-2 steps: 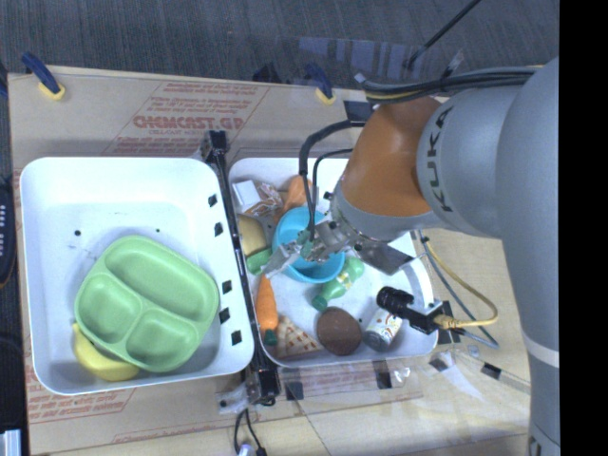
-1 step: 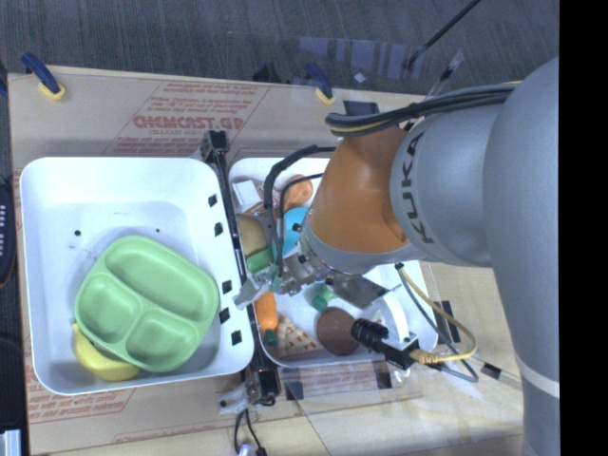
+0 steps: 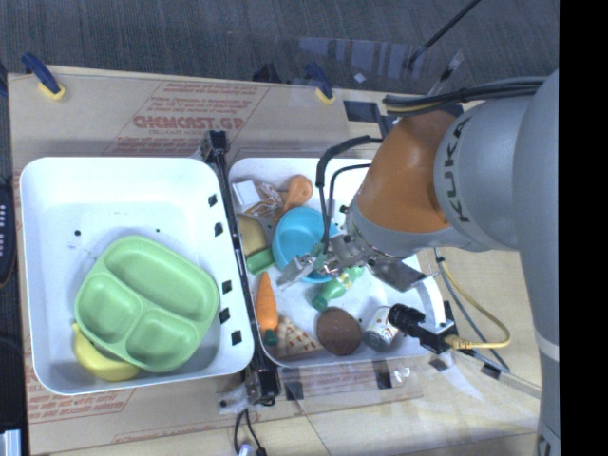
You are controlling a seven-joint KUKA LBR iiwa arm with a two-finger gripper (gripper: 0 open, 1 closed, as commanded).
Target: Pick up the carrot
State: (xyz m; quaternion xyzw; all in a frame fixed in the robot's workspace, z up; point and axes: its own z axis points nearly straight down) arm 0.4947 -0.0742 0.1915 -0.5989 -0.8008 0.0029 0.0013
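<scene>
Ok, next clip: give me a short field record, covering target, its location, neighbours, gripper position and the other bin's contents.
target: carrot
location: right bin, near its left wall, lying lengthwise
neighbours: blue cup above right, brown round item lower right, waffle-patterned piece just below
gripper: gripper low over the right bin, beside the blue cup, right of the carrot
carrot held: no, it lies on the bin floor apart from the gripper
left bin: left bin holds a green divided tray over a yellow item
</scene>
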